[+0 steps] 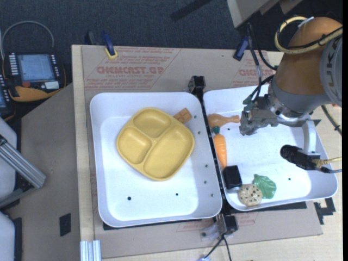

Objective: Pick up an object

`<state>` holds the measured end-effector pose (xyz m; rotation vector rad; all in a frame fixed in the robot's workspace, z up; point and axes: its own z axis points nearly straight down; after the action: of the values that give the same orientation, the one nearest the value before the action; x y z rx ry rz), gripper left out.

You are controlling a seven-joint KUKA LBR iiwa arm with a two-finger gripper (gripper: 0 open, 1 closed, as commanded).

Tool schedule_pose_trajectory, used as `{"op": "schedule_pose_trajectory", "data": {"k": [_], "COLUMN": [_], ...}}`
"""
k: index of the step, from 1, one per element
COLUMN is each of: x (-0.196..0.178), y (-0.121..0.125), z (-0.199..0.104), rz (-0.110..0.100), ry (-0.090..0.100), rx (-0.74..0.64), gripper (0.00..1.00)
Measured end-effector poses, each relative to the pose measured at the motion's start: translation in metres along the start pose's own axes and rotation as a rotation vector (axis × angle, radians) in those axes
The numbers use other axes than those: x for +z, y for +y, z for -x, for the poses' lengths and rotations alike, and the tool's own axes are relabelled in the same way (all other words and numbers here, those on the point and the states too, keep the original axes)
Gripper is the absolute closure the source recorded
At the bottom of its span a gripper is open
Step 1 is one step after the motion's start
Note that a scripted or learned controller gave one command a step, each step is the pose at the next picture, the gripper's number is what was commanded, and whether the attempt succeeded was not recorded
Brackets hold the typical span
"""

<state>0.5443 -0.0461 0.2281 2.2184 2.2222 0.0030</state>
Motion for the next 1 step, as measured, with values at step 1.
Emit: {"op": "schedule_pose_trajectory", "data": {"k": [1], "x": [-0.0084], "y": [0.0106], "z": [-0.0555], "rz": [0.0], "ry": [0.0], "rx": [-0.002], "gripper": [1.0]}}
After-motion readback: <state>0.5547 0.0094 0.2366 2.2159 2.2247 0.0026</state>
